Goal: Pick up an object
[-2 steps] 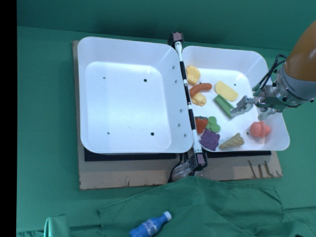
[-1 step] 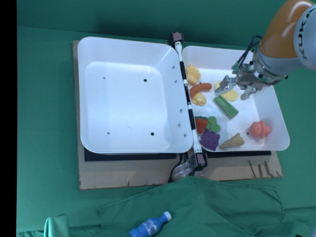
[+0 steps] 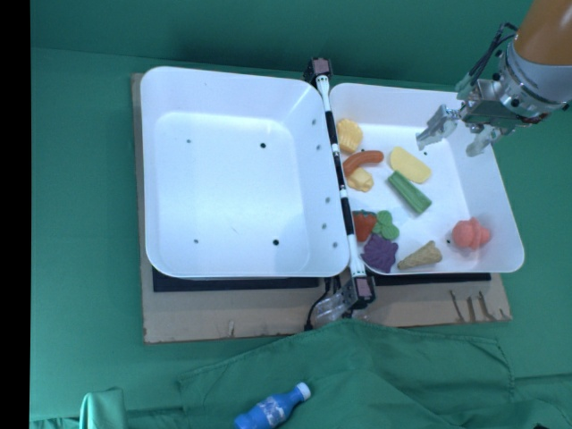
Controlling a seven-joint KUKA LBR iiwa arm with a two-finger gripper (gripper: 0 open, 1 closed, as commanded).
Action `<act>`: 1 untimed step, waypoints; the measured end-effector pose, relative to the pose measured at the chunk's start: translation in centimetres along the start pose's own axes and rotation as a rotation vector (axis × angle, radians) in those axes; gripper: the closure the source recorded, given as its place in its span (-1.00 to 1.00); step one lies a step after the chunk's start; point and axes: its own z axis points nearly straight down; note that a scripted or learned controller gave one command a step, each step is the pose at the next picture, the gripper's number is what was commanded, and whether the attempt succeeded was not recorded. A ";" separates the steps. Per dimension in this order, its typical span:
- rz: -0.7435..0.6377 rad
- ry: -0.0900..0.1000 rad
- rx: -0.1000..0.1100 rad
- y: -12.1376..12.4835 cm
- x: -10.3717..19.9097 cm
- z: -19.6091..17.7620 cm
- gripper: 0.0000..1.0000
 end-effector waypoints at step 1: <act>0.000 0.002 0.016 4.2 0.5 9.4 -1.00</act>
